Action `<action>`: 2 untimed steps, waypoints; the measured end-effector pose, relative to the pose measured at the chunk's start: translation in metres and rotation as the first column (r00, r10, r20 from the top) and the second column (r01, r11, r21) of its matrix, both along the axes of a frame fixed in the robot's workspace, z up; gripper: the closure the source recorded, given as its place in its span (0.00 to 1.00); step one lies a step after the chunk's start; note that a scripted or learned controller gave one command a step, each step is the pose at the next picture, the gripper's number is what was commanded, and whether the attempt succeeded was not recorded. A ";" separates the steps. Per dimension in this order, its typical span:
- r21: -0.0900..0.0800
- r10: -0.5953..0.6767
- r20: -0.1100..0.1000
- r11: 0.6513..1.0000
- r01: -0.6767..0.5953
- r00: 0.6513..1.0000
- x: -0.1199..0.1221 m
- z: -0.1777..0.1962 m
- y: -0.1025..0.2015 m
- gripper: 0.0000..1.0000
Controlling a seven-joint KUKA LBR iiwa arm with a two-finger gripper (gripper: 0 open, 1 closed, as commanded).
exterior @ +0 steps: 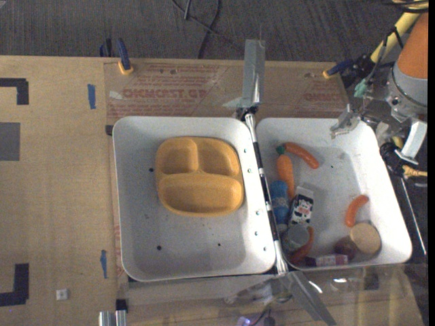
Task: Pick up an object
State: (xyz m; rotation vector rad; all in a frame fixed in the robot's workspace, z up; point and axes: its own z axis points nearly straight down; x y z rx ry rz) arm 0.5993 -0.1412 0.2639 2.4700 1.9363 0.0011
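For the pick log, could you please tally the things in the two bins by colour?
Yellow-orange divided tray: 1
Orange carrot-like pieces: 4
Blue item: 1
Black-and-white carton: 1
Tan-topped round item: 1
Grey round item: 1
Total: 9

A divided plate lies in the left bin. In the right bin, two toy carrots lie near the divider, a small carton just below them.
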 end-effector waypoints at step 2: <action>0.001 -0.047 0.001 0.999 0.047 0.999 0.037 -0.178 0.034 0.00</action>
